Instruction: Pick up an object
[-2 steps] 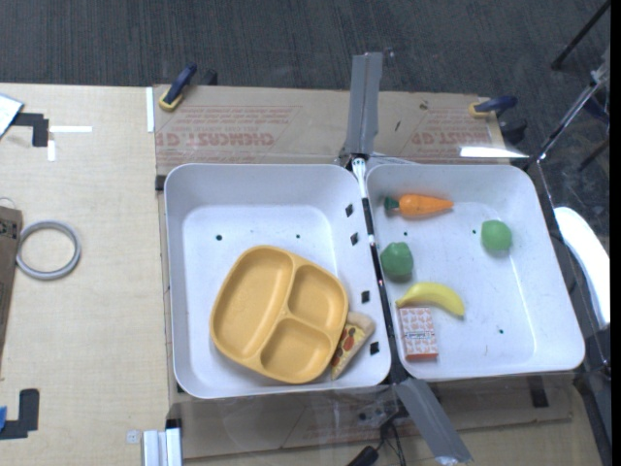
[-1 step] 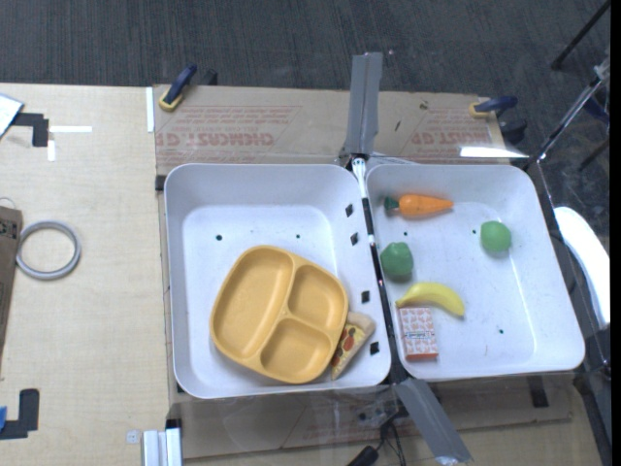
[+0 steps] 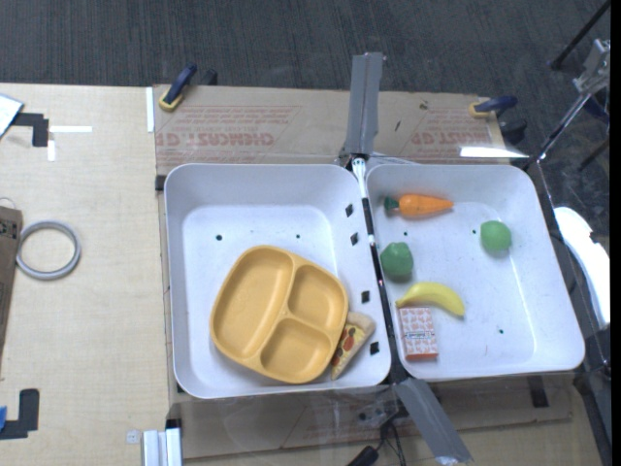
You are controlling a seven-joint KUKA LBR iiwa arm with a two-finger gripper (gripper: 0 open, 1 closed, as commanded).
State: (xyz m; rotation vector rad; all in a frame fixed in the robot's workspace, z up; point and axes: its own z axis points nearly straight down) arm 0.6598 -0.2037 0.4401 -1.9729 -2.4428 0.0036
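Observation:
The right bin (image 3: 543,289) holds an orange carrot (image 3: 423,205) at its back left and a green ball (image 3: 495,236) toward the right. A darker green toy vegetable (image 3: 396,260) sits by the left wall. In front of it lies a yellow banana (image 3: 433,299), and a small red and white box (image 3: 418,334) rests near the front. In the left bin (image 3: 194,260), a yellow divided plate (image 3: 281,313) lies flat. A toy pizza slice (image 3: 353,344) pokes out from under its right edge.
A roll of grey tape (image 3: 46,249) lies on the wooden bench at the far left. Cardboard (image 3: 252,129) with blue clamps (image 3: 178,85) runs behind the bins. A grey bar (image 3: 365,105) stands at the back between them.

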